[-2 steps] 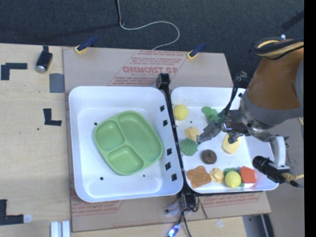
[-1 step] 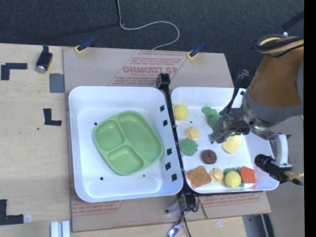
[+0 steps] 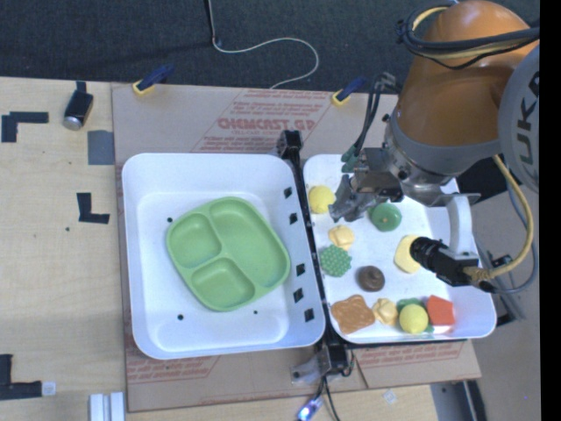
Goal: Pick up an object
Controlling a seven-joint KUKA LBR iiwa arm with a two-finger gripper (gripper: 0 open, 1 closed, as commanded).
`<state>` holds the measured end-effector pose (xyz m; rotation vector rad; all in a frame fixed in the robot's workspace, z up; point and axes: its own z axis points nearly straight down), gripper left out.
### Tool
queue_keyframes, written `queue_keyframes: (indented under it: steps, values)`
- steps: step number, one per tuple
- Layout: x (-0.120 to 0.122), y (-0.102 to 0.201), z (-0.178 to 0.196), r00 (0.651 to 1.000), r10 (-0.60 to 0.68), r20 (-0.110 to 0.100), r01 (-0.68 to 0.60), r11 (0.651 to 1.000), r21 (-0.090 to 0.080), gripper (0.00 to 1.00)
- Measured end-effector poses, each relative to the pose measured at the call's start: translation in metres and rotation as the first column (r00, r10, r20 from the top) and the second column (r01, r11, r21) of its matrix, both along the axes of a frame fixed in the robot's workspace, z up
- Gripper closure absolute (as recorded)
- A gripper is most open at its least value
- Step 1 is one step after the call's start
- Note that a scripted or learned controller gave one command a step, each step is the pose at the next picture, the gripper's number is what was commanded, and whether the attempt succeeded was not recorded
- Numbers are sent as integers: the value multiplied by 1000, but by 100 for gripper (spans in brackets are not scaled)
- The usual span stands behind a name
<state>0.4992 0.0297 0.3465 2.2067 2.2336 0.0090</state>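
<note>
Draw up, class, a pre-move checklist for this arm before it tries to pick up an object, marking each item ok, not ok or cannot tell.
1. Gripper is over the right bin, where the toy food lies: ok.
2. A target lies near it, the yellow lemon or pale piece: ok.
3. Nothing already held: cannot tell.
4. Targets have space around them; green broccoli-like piece crowds the pale piece: not ok.
5. Green divided plate sits in the left bin, out of the way: ok.
</note>
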Motion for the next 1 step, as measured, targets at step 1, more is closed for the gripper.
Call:
queue_keyframes:
  steps: [1]
  values:
    - [-15, 42, 44, 1000, -5, -4, 5, 1000, -2, 100]
